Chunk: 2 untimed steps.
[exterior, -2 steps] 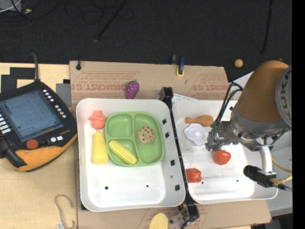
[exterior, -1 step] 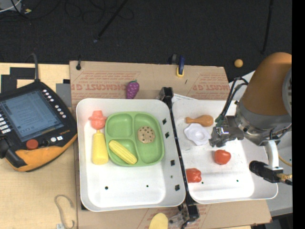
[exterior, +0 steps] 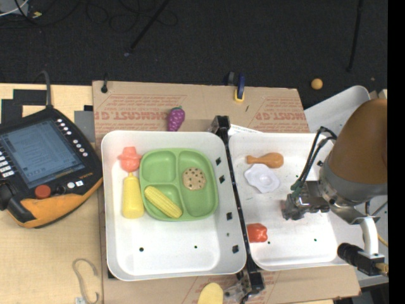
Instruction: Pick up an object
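Hovering low over right bin [exterior: 329, 249], tool [exterior: 296, 208] sits on bare floor between fried egg [exterior: 262, 180] and red piece [exterior: 257, 234], touching neither. Nothing seen gripped; finger state impossible to tell. Nearest pick candidates: egg, drumstick [exterior: 266, 161], red piece, all loose, unstacked.

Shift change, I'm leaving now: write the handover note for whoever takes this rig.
Gripper: low in the right bin, nothing seen between its fingers; open or shut can't be told.
Right bin: drumstick and fried egg toward the back, red piece at the front left.
Left bin: green divided plate with corn and cookie; yellow bottle and pink toy beside it.
Done: nothing picked yet.
Left: grasp and lift one object.
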Tool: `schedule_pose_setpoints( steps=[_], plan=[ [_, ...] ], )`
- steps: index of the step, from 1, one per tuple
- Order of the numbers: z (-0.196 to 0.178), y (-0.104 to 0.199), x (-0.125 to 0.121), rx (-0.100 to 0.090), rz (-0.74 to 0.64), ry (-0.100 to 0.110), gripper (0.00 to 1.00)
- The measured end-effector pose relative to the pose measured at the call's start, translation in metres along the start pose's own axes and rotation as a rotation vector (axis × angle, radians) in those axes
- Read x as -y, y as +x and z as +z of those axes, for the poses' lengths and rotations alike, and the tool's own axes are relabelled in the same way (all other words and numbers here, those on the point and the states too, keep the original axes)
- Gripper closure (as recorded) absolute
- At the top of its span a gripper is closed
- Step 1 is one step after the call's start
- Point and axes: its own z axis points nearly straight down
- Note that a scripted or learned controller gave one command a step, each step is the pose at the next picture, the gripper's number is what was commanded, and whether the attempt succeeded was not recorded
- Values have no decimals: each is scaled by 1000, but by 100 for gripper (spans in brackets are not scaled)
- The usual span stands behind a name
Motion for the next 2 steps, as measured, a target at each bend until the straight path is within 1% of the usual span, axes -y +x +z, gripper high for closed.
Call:
schedule_pose_setpoints(
  steps=[1, 2],
  plan=[
    [-13, 7, -8, 1, -1, -5, 100],
    [7, 5, -13, 1, -1, -1, 100]
  ],
)
